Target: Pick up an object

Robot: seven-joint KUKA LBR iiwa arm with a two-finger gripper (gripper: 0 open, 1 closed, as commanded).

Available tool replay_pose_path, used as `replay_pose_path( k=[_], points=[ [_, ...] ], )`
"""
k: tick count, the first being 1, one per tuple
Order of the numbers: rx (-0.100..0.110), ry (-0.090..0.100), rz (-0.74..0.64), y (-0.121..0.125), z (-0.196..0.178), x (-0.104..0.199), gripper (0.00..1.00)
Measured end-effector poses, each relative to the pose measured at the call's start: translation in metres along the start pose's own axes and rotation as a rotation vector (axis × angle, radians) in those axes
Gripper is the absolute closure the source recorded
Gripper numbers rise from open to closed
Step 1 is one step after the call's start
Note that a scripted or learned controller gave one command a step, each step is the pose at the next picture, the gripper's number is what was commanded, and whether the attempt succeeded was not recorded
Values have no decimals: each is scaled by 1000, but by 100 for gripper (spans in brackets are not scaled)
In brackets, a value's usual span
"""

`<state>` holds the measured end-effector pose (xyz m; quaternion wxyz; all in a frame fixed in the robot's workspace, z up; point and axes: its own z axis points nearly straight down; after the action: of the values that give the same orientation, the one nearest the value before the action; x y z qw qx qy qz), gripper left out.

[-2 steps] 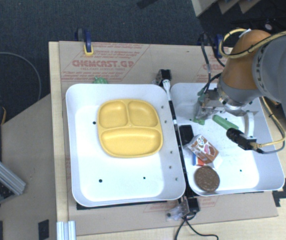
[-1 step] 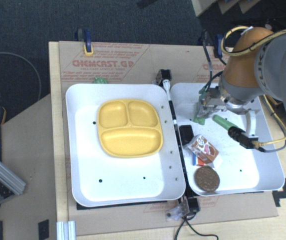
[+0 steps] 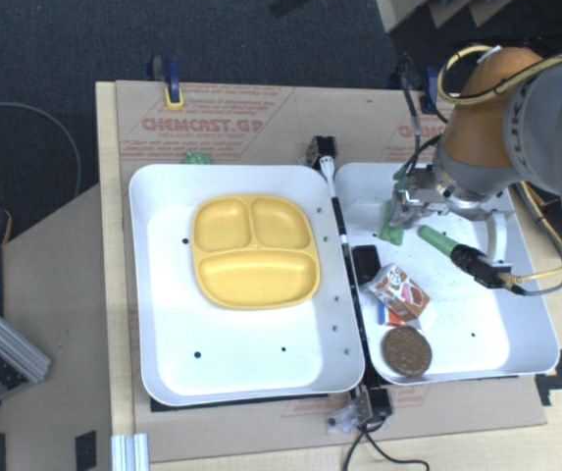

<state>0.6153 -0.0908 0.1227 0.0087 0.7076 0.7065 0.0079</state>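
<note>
My gripper [image 3: 410, 200] hangs over the far left part of the right bin [image 3: 526, 346], below the orange wrist band. Just under it lies a small green piece [image 3: 391, 230]; whether the gripper touches it is unclear. A green marker with a black end [image 3: 454, 249] lies slantwise to the gripper's right. Nearer the front are a black block [image 3: 365, 263], a red and white snack packet [image 3: 400, 293] and a brown round disc [image 3: 406, 350].
The left bin [image 3: 163, 341] holds a yellow divided plate [image 3: 255, 249]. A black divider rail [image 3: 344, 253] runs between the bins. Cables loop along the right bin's right side [image 3: 540, 243].
</note>
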Motion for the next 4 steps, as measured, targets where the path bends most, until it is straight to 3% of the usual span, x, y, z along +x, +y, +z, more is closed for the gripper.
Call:
replay_pose_path(
  k=[1, 2, 3, 4],
  points=[
    [22, -1, 2, 0, 24, -52, 100],
    [12, 6, -16, 14, -68, 86, 100],
    [27, 4, -8, -7, -62, 142, 100],
    [7, 6, -10, 1, -194, 198, 100]
  ],
)
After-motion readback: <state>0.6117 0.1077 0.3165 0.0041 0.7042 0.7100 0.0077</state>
